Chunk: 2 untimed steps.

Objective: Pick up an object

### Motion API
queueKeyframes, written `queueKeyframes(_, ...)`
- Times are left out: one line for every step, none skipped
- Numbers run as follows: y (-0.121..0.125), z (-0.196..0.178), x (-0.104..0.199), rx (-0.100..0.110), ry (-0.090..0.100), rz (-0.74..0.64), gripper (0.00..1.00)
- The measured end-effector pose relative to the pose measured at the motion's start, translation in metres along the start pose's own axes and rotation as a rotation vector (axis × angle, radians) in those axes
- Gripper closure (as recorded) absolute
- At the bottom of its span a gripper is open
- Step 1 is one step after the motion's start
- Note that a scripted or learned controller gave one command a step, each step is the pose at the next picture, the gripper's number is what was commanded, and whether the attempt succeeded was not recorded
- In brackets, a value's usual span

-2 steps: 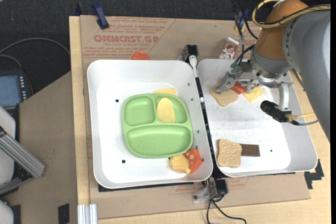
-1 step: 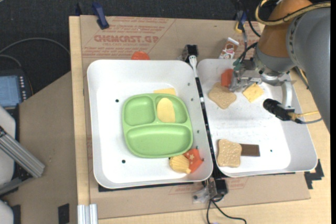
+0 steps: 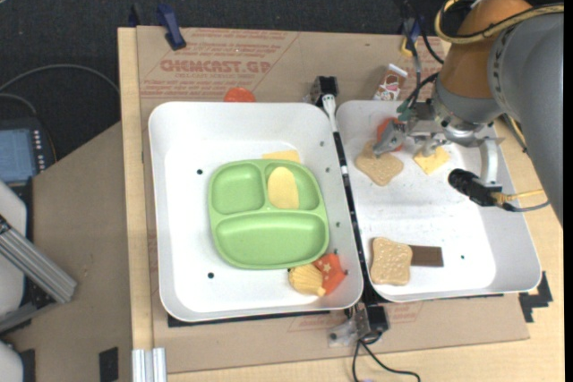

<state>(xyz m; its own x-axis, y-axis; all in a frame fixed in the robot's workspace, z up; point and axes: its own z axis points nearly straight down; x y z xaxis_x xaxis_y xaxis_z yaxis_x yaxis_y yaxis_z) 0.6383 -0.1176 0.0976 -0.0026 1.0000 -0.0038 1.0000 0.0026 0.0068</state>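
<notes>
We see the tool (image 3: 400, 126) low in the right bin (image 3: 501, 255), above the toast slice (image 3: 380, 166); its grip state we cannot tell.

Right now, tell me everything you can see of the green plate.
The green plate is a rounded-square divided dish, plastic by its look, lying flat in the left bin. It has three compartments: two small ones at the back, one wide one in front. A pale yellow piece lies in the back right one. Yellow and red toy food touches its front right corner.

Glossy green plastic tray (image 3: 267, 228), smooth white bins (image 3: 179, 219), matt cardboard (image 3: 215, 63).
</notes>
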Motion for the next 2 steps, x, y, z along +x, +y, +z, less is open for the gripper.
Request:
queueKeyframes(0.03,0.012,0.01,0.001,0.003,0.0,0.0)
queueKeyframes(0.031,-0.001,0.01,-0.003,0.002,0.0,1.0)
